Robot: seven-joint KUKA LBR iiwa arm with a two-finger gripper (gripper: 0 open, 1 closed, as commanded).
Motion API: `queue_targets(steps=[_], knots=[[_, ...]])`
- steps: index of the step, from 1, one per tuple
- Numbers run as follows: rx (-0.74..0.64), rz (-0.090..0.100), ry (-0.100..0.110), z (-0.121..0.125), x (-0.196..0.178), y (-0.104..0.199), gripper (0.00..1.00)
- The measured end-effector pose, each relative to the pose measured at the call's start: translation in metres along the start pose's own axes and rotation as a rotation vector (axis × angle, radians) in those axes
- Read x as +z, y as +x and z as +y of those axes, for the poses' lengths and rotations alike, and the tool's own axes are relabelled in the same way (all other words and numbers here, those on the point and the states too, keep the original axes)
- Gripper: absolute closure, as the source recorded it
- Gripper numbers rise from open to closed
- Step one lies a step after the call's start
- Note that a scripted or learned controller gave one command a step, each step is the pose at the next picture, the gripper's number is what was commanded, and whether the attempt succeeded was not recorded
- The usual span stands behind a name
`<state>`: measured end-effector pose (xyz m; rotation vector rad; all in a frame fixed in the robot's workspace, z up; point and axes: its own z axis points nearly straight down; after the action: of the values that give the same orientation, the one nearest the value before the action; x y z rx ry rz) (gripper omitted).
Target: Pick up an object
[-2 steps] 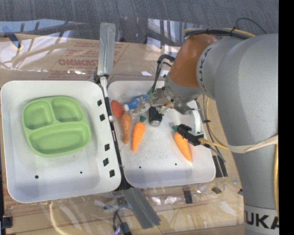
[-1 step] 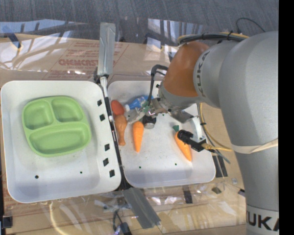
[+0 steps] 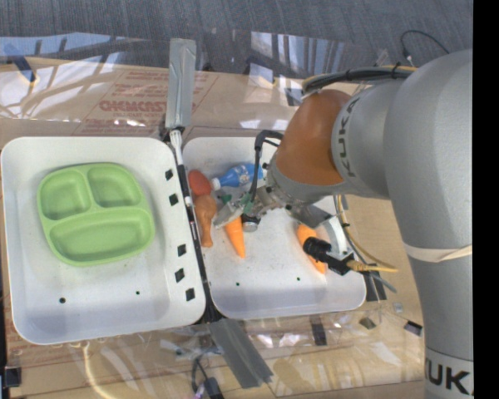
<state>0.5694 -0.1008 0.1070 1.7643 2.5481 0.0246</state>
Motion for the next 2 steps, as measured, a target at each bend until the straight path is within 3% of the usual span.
queue_targets(steps=[1, 2], knots=[[-0.004, 0.011, 0.010, 0.000, -0.007, 0.001, 1.00], [0.068, 0.025, 0.042, 0.076, -0.079, -0.015, 1.00]])
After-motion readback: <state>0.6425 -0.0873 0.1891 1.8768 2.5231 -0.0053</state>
